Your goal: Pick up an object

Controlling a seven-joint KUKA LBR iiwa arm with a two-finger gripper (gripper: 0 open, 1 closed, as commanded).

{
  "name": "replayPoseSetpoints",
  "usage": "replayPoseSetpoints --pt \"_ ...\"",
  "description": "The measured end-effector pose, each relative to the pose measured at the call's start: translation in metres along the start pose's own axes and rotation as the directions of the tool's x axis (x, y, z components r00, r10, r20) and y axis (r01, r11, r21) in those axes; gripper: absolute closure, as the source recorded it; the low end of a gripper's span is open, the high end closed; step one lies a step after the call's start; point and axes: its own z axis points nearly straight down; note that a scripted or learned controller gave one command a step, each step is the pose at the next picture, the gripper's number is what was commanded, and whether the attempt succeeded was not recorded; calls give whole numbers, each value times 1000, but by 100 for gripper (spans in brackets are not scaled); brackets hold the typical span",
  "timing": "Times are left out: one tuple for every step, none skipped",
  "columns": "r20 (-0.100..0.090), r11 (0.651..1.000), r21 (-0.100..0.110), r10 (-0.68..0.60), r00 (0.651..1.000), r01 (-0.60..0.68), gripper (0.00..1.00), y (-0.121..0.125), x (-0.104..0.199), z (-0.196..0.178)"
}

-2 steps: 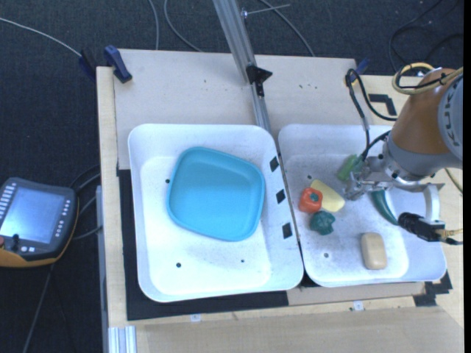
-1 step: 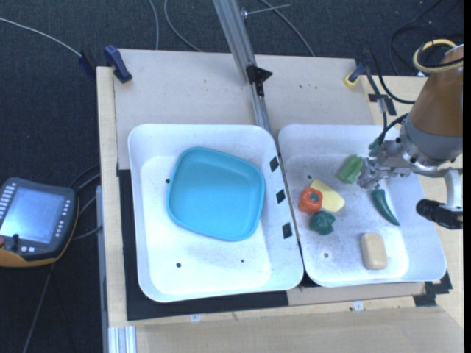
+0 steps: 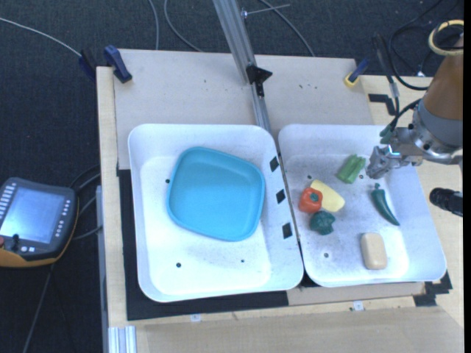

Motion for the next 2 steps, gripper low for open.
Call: replayPoseSetpoints --pt "0 1000 0 0 1000 0 100 1 0 -37" --pt "-2 1000 4 -4 1000 4 100 -5 53 -26"
